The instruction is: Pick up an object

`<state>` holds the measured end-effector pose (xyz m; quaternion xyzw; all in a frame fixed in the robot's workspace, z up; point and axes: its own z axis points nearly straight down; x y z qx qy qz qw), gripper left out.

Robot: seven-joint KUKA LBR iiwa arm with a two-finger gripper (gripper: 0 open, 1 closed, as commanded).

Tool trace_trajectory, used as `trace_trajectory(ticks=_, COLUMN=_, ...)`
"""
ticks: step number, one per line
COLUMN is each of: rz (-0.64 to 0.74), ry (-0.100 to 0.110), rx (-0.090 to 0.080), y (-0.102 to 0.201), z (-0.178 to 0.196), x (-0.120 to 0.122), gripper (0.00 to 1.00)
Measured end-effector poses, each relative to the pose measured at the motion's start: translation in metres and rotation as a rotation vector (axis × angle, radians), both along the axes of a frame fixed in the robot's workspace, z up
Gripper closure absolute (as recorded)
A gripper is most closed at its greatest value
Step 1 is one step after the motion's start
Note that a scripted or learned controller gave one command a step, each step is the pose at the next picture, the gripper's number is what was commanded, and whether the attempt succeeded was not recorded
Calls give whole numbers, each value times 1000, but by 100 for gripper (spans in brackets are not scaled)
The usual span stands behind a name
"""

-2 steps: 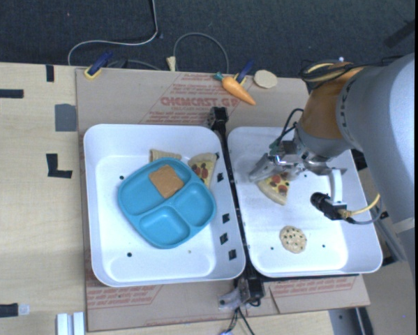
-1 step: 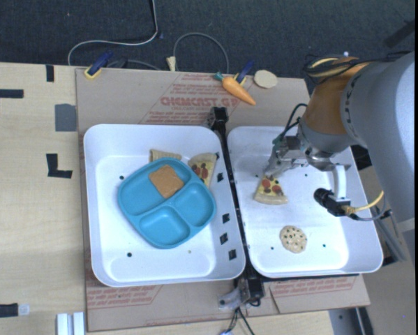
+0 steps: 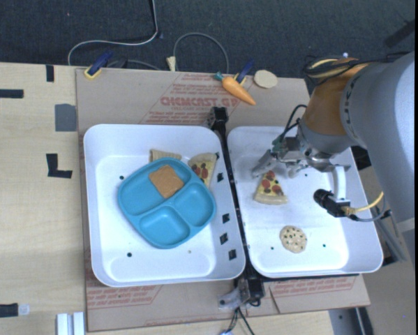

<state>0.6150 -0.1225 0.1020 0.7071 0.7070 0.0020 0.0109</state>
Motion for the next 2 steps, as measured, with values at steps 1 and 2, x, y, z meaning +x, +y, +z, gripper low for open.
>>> trace_trajectory(ticks=1, rz=1, ry=11, rx=8, y=12, z=-16, x=-21, gripper=0)
trace_trajectory(ticks=2, rz=0, ry=11, rx=8, y=12, z=-5, x=-20, gripper=100)
